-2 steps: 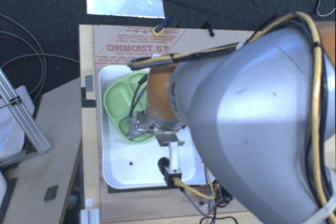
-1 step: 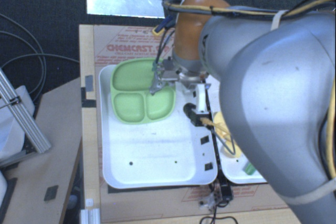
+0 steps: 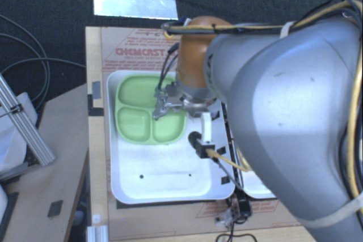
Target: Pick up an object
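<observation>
The grey arm with its orange band (image 3: 193, 54) reached in from three o'clock and hung over the left of the two shallow white plastic bins (image 3: 164, 184), its bulk covering most of the right-hand bin (image 3: 258, 190). At the wrist's lower end the two-finger gripper (image 3: 161, 106) sat low over a pale green, three-compartment plastic plate (image 3: 136, 116), the one object to be seen in the left bin and so the likely target. The plate lay in the bin's twelve o'clock half, toward nine o'clock; the six o'clock half of the bin floor showed bare white. The gripper's metal tip stood about at the plate's centre, where the dividing ridges meet, between the large upper compartment and the two lower ones. Whether the fingers were spread or closed could not be told from this angle, as the wrist and cabling crowded them, and nothing could be seen caught between them. The plate appeared to lie flat on the bin floor. By that reading the approach was made, while the grasp and the lift remained to be done.
</observation>
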`<action>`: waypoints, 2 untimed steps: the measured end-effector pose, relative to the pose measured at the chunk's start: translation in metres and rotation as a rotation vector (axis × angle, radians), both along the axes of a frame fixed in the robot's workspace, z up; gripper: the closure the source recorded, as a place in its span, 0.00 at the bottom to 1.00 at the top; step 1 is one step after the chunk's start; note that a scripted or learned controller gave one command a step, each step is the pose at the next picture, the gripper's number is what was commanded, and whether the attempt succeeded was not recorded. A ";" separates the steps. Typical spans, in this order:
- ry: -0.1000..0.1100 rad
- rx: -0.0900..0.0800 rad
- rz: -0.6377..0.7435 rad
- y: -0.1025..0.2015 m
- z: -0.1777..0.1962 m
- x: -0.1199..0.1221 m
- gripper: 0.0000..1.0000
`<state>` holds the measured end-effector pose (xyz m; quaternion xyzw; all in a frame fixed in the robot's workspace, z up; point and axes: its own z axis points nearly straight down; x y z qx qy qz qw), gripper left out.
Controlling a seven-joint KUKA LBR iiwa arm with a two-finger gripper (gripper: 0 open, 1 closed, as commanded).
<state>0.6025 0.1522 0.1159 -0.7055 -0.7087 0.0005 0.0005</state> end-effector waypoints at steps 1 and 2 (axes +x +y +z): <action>0.076 0.017 0.022 -0.015 -0.020 0.030 0.00; -0.013 -0.002 -0.009 -0.111 0.076 0.069 0.00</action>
